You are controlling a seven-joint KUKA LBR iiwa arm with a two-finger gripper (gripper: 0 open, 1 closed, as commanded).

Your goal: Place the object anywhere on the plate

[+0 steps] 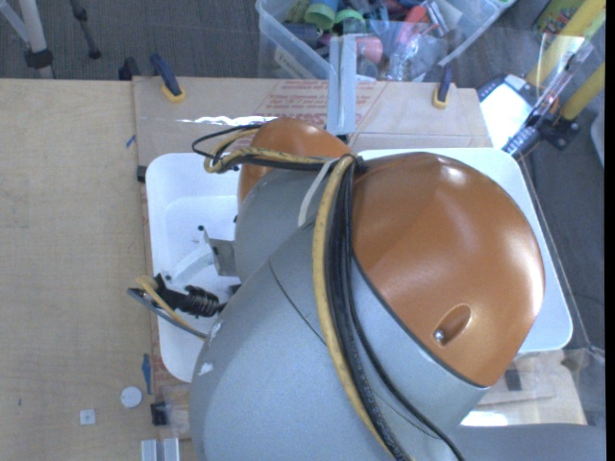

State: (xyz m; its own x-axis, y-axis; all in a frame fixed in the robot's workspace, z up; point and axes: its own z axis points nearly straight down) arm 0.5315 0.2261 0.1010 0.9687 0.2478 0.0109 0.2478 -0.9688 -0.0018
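Note:
The grey arm (288,353) with its orange band (442,257) reaches in from the right and covers most of both bins. Its wrist end hangs low over the left white bin (168,200). There my gripper (209,259) shows only as a grey bracket with a black cable plug (187,302) beside it. Whatever lies under the arm in the bins is hidden from this camera.
The right bin's rim (538,209) shows past the orange band. A clear box of colourful toys (384,12) stands behind the bins. Blue clamps (168,80) hold the board at the back. Bare wooden bench (67,257) lies to the left.

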